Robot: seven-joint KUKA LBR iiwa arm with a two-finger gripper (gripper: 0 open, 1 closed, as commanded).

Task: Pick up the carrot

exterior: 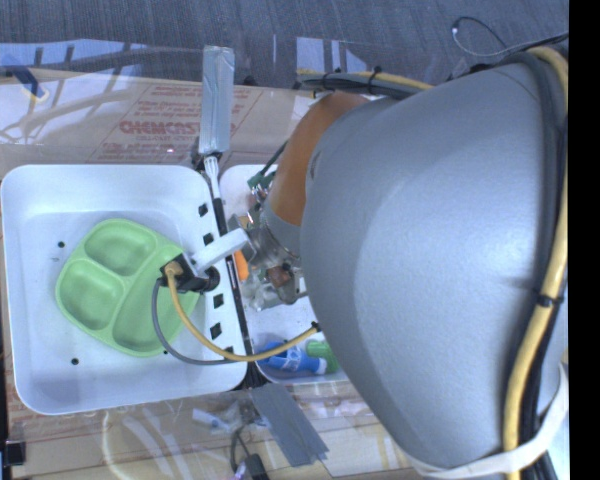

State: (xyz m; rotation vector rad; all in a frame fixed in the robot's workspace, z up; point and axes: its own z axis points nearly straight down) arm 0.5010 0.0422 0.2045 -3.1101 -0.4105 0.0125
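Arm (430,258) reaching into right bin (242,180), its bulk covering most of it. Gripper (265,268) hanging low near bin divider; cannot tell if clenched or released. Carrot (240,266) showing as orange sliver just beside gripper, against left wall. Green plate (115,286) lying in left bin (40,268). Risk: carrot hugging wall, so gripper likely hitting rim or closing beside it.
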